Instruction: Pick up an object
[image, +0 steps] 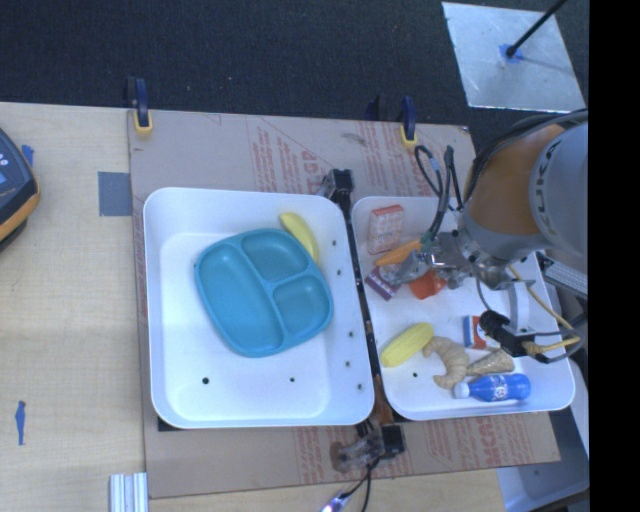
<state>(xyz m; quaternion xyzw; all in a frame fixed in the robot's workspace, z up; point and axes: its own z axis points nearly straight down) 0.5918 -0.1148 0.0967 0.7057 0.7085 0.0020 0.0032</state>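
- Nearest me, along the right bin's (560, 400) front edge, I see a blue bottle (497, 388) lying on its side, its white cap end toward the left bin.
- Just behind the bottle lies a tan toy (462, 361), touching or almost touching it.
- Left of the toy sits a yellow corn (407, 343), close to the bin's left wall.
- Toward the right bin's right edge I make out a small red-and-white packet (473, 331), partly under black cables.
- In the left bin (170, 300) a blue plate (264, 290) with three compartments lies flat, filling its middle.
- A banana (299, 236) lies at the plate's far right corner, touching its rim.
- My claw (432, 262) is down in the middle of the right bin, above a red-orange block (426, 286); I cannot tell how far it is open or whether it has hold of anything.
- An orange stick (398, 252) and a white scrap (381, 283) lie just left of the claw.
- At the right bin's far left corner stands a clear box (385, 228) with an orange label.
- The arm (525, 195) comes in over the bin's far right corner.
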